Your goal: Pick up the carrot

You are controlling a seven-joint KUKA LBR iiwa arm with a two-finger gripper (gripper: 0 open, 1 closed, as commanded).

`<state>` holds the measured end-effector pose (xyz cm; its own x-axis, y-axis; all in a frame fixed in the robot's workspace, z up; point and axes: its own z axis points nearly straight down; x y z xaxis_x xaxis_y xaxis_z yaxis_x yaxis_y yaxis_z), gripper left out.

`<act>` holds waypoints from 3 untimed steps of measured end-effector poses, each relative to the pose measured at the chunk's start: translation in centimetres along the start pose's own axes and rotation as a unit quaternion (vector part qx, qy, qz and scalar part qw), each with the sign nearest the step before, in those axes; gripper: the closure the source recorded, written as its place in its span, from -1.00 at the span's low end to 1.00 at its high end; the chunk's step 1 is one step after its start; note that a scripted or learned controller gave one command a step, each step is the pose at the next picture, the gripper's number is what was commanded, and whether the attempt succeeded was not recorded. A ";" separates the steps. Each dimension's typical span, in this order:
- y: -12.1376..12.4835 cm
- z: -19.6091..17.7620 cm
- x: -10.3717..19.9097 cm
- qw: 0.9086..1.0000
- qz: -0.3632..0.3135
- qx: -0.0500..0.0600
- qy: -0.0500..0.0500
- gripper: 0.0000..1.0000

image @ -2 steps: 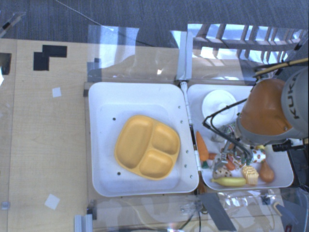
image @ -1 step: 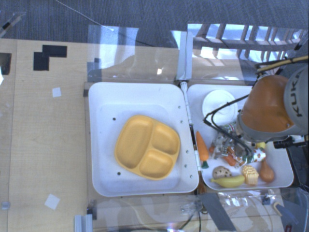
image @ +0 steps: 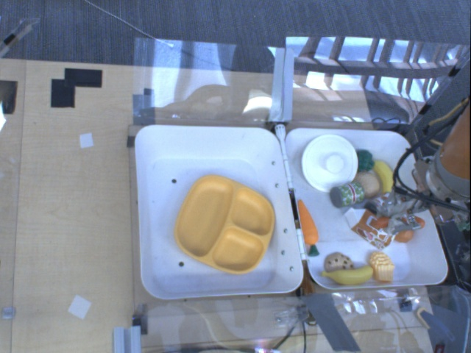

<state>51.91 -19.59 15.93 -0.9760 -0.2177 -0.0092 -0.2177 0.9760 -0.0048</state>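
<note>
The carrot [image: 307,223] lies in the right bin [image: 438,274], pressed along its 9 o'clock wall with the green stub toward 6 o'clock. Lying that close to the wall, it probably leaves little room for a finger on that side. The tool [image: 397,213] hangs low over the bin's 3 o'clock half, above an orange-and-white packet [image: 373,229], well apart from the carrot; whether it is released or clenched I cannot tell. A white bowl [image: 330,162] sits at 12 o'clock, a banana [image: 350,275] at 6. In the left bin [image: 151,271] on the bench [image: 66,234], a yellow divided tray [image: 224,223] sits empty, a likely drop spot.
</note>
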 end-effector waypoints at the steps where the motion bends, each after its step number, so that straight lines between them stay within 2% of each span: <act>1: -0.8 -1.1 0.8 0.989 -0.146 0.000 0.000 1.00; 2: 3.7 -0.9 0.0 0.998 -0.070 -0.002 0.001 1.00; 3: 8.7 -3.9 -4.0 0.995 -0.099 -0.002 -0.001 1.00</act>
<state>53.88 -10.18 19.79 -0.9140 -0.4055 -0.0103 -0.4055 0.9141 -0.0032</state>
